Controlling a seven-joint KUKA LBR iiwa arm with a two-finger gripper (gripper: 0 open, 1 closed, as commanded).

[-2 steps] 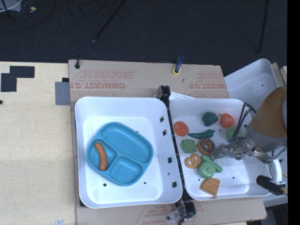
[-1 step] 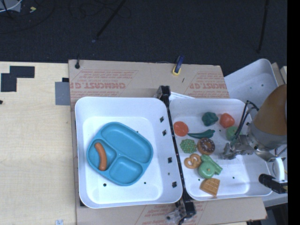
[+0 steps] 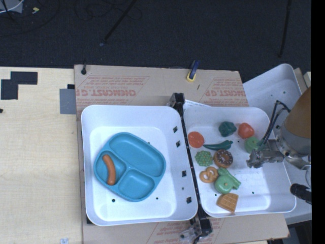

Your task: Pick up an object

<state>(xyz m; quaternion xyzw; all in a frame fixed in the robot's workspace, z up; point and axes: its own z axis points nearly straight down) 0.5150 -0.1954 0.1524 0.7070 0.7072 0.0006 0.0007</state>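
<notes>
The right bin [image 3: 254, 197] holds several toy foods. Among them are an orange tomato [image 3: 195, 139], a dark green vegetable [image 3: 227, 128], a red tomato [image 3: 246, 130], a green chili [image 3: 218, 145], a chocolate donut [image 3: 223, 158], a broccoli floret [image 3: 203, 158], a pretzel [image 3: 207, 175], a light green piece [image 3: 226, 181] and a waffle [image 3: 228, 202]. My gripper [image 3: 256, 159] hangs low over the right side of this bin, just right of the donut and below a green item [image 3: 252, 144]. I see nothing held in it.
In the left bin [image 3: 132, 117] lies a blue divided plate [image 3: 133, 161] with a sausage [image 3: 109, 169] in its left compartment. A black divider [image 3: 185, 156] runs between the bins. The arm's orange band [image 3: 300, 113] is at the right edge.
</notes>
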